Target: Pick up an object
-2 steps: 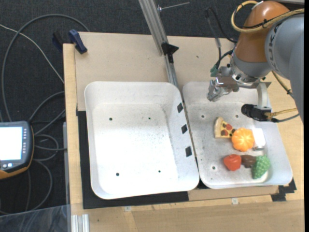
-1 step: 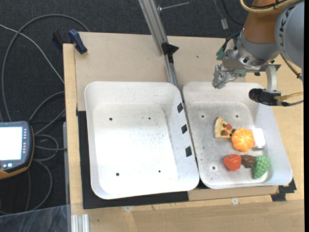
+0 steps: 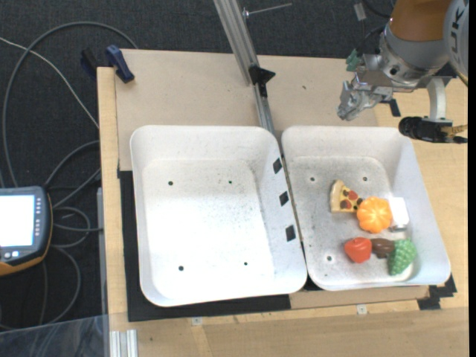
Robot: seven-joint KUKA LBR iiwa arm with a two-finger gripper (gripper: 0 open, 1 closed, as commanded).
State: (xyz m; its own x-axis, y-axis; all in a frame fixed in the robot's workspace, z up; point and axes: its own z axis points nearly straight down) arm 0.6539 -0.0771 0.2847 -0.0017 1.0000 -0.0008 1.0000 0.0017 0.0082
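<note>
Table [image 3: 186,88]: tan top, two white bins side by side at its front half, bare board behind them.

Left bin [image 3: 149,199]: wide floor speckled with dark flecks, open from wall to wall.

Right bin [image 3: 312,147]: its far and left floor lies open; all contents crowd the near right corner, close to the right wall and front rim.

Contents, right bin:
- Pizza slice [image 3: 343,198], toy, tan crust with red and dark spots, leftmost of the group, touching the orange.
- Orange [image 3: 374,213], round, ribbed like a small pumpkin, bright orange.
- White block [image 3: 398,213], just beside the orange, against the right wall.
- Tomato [image 3: 358,250], red, small, nearest the open floor.
- Brown piece [image 3: 383,247], dark, between tomato and grapes.
- Grapes [image 3: 401,257], green cluster, at the front right corner.

Arm [image 3: 424,21]: grey and orange, entering from the right, above the table behind the right bin.

Tool [image 3: 351,106]: hangs over bare table just beyond the right bin's far rim, well apart from the objects. Nothing between its fingers; whether they are spread or closed I cannot tell.

Pole [image 3: 238,43]: metal, slanting down to the gap between the bins.
</note>
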